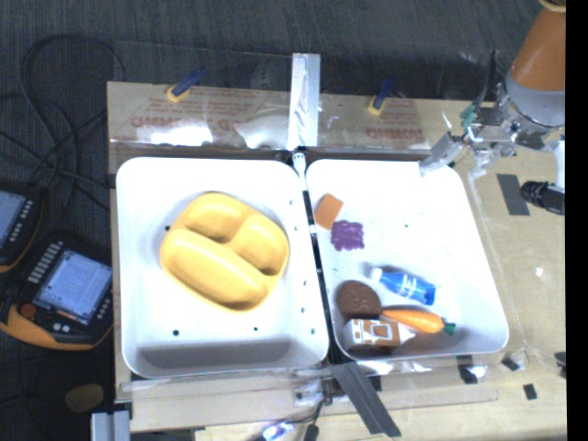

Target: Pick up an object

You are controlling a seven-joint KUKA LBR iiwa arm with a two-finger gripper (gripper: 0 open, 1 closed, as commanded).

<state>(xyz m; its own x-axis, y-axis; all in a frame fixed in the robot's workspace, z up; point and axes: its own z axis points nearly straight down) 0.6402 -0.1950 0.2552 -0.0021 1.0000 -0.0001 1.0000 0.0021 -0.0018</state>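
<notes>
Gripper [457, 148] being held over right bin's [478, 246] far corner | grip state cannot be told, nothing seen held | bottle [404, 285] lying nearer camera and left of gripper, long axis slanting toward carrot [415, 321] | reach-down being awaited

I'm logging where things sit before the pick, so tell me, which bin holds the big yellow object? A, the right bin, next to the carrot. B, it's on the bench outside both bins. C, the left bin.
C: the big yellow object lies alone in the left bin, while the carrot sits in the right bin across the divider.
</notes>
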